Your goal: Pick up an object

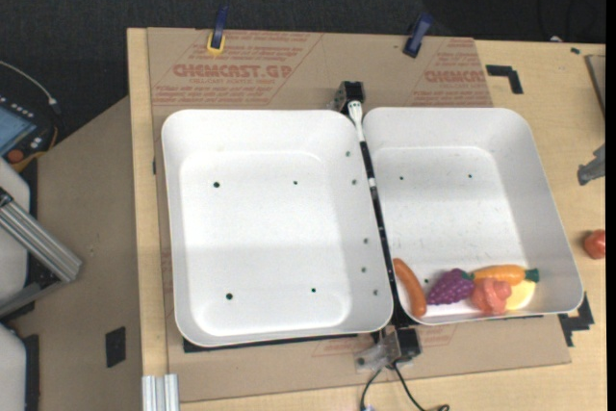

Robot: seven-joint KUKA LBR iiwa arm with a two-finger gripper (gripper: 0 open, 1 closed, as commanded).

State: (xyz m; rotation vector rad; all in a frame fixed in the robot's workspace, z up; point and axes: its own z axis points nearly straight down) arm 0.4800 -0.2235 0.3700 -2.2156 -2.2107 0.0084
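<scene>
Fig.: bench seen from above at a slant. Two shallow white bins sit side by side on a brown cardboard sheet (289, 53) w/ red lettering. The left bin (192, 207) and right bin (520, 168) touch along a dark centre seam. All toy food items are clustered at the near edge of the right bin: an orange sausage-like piece (409, 288) at the near-left corner, a purple grape bunch (450, 287) just beside it, then a red-pink piece (490, 295), an orange carrot (502, 273) w/ green tip, and a yellow piece (521, 295), all touching or overlapping. A blue clamp (219, 31) and a second blue clamp (418, 35) hold the sheet's far edge. Pincer state: cannot tell.
</scene>
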